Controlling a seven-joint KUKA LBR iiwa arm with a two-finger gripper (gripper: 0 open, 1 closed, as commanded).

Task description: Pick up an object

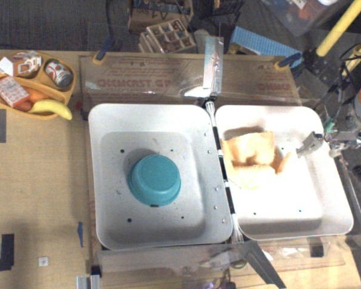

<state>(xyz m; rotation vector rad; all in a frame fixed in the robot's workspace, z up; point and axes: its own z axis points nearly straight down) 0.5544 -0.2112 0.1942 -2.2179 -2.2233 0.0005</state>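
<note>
**Nothing picked up yet**

In the left bin (pixel 108 125), a blue bowl (pixel 155 180) sits upside down near the middle, a bit toward the front edge. In the right bin (pixel 325 209), a tan cloth (pixel 249 155) lies bunched against the left wall, near the back. The gripper (pixel 310 144) is at that bin's right edge, well apart from the cloth. I cannot tell how wide it is open. It looks like it holds nothing, so the grab is still to do
</note>
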